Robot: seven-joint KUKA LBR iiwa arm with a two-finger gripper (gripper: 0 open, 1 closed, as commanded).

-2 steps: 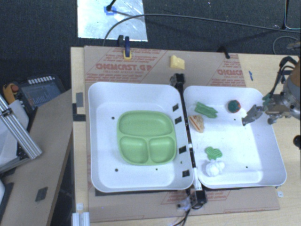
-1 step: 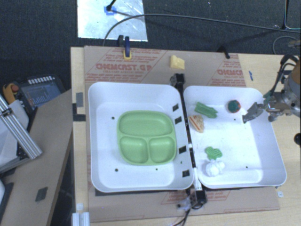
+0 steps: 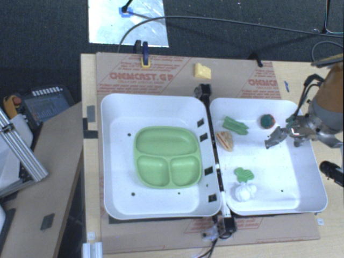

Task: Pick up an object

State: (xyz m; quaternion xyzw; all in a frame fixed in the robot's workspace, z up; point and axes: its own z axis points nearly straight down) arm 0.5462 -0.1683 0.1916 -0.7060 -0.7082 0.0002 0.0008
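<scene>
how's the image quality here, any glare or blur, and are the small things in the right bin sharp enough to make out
In the camera view, lighting is even and soft, with faint shadows; the foil sheet behind the bench glares bright; the white bins look nearly washed out; the gripper is slightly blurred; the small items in the right bin, like the green piece and white lump, are soft, shapes readable, details not.

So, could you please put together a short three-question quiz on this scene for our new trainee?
1. True or false: the green divided plate lies in the left bin.
2. Which object lies nearest the hand? A) white object B) round dark ball C) yellow block
3. Fill in: the yellow block sits on the ____, outside both bins.

Key: 1 true. 2 B. 3 cardboard.
</scene>
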